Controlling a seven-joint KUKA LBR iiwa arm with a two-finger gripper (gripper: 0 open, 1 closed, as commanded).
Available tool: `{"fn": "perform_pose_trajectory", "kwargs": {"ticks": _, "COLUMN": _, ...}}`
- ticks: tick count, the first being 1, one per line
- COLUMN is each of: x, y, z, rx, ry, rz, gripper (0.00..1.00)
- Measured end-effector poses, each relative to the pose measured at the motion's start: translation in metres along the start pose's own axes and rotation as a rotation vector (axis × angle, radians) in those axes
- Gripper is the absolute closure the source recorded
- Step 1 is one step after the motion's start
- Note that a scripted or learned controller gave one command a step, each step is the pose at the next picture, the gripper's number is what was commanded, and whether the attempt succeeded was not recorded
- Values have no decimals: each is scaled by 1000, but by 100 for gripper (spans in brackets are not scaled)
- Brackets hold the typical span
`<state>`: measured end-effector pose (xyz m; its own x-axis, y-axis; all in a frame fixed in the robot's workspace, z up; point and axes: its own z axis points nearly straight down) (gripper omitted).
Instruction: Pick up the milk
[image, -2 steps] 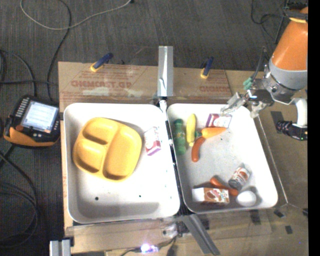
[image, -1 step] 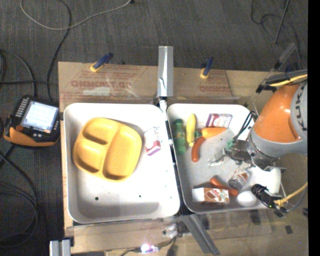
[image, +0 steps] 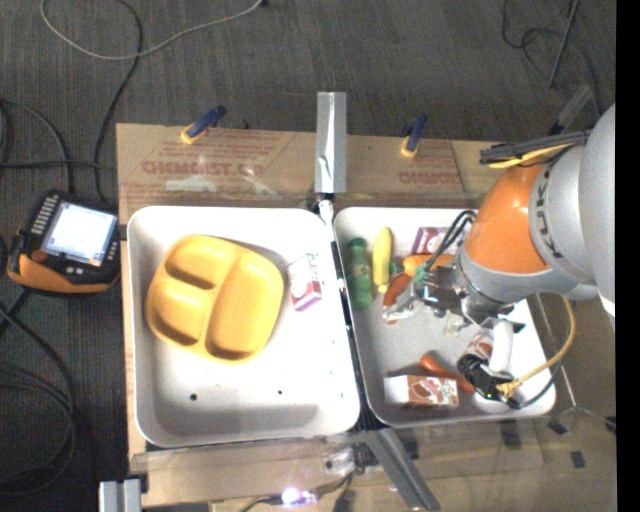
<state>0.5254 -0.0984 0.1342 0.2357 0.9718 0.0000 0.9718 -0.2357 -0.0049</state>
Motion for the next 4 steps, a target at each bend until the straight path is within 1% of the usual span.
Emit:
{"fn": "perform_pose_trajectory", "kwargs": {"ticks": 1, "x": -57, "y": -29, "z": 25, "rx": -2, "ry": 0, "rz": -421, "gripper": 0}}
{"fn": "perform_pose_trajectory", "kwargs": {"ticks": 2, "x": -37, "y": -34, "z": -35, "rx": -3, "ry": -1, "rz": -373, "gripper": 0}}
{"fn": "perform_pose_trajectory", "kwargs": {"ticks": 3, "x": -25, "y": -33, "z": 45, "rx": -14, "ry": -3, "rz": -469, "gripper": 0}}
{"fn": "perform_pose_trajectory", "kwargs": {"ticks": 4, "x": 10, "y": -45, "z": -109, "rx": -4, "ry": -4, "rz": -244, "gripper": 0}}
